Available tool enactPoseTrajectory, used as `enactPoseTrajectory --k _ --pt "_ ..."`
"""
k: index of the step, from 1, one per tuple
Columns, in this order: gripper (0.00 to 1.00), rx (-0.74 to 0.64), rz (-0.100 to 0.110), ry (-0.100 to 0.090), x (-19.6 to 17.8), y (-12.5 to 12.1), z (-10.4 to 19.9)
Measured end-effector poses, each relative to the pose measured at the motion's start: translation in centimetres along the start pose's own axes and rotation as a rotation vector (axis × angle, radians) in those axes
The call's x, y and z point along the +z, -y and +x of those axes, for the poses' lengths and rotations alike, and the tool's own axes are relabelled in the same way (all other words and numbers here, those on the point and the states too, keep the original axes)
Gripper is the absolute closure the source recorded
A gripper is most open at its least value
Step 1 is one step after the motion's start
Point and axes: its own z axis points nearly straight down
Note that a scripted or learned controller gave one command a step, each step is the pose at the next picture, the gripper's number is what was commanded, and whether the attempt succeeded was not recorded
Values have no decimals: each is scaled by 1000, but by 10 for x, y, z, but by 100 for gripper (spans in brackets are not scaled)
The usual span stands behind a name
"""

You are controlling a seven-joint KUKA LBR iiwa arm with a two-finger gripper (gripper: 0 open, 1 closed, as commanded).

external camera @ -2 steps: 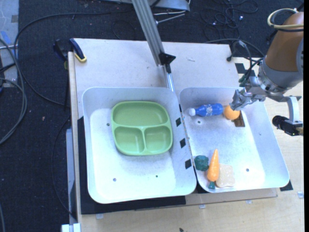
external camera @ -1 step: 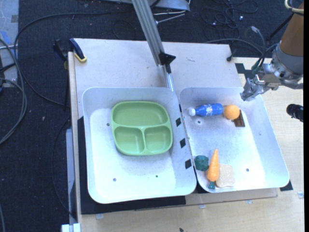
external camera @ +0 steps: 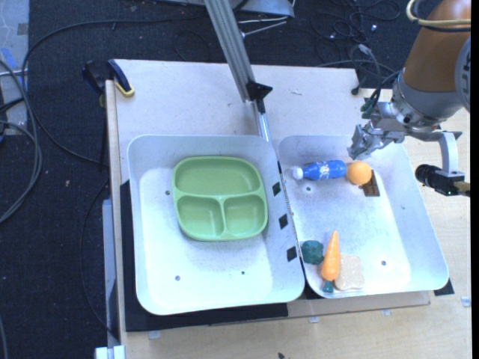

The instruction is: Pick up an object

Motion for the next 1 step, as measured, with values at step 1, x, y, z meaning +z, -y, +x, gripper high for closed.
enactPoseTrajectory --k 1 --pt "100 -2 0 -1 -3 0 61"
